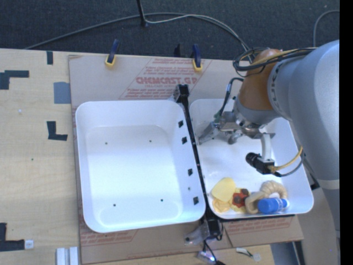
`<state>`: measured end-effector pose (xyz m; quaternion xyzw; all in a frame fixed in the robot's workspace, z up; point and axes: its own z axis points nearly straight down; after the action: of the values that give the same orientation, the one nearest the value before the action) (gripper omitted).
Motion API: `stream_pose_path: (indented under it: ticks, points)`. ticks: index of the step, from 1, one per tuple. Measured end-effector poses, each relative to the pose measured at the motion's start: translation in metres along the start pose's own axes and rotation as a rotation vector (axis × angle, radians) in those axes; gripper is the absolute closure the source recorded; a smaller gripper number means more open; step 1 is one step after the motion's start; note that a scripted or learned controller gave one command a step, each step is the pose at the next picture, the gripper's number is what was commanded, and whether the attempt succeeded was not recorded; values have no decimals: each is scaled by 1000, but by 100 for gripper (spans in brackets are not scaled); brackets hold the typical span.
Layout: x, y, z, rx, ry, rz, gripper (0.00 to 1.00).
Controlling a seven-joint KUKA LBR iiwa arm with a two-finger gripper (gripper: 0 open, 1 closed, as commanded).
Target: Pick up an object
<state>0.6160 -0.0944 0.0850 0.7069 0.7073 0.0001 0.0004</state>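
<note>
Item: two-finger gripper on the grey arm, low inside the shallow white right bin, close to the black divider between the bins; fingers spread, nothing between them.

Risk: the gripper sits well apart from every object; closing here would likely catch only air or scrape the bin floor. The heap is crowded, so a descent there could nudge pieces aside or pinch two together.

Contents, right bin: yellow rounded plastic piece, small red-orange piece, beige knobbly ring-shaped toy, blue cylinder, all huddled at the corner farthest from the gripper.

Shallow white left bin: no contents seen.
</note>
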Motion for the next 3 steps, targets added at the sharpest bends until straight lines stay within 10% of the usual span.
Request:
stream_pose_path:
  ticks: [1, 3]
  points:
    - [0, 0, -11, -1, 0, 0, 100]
    - [-10, -2, -101, -3, 0, 1, 100]
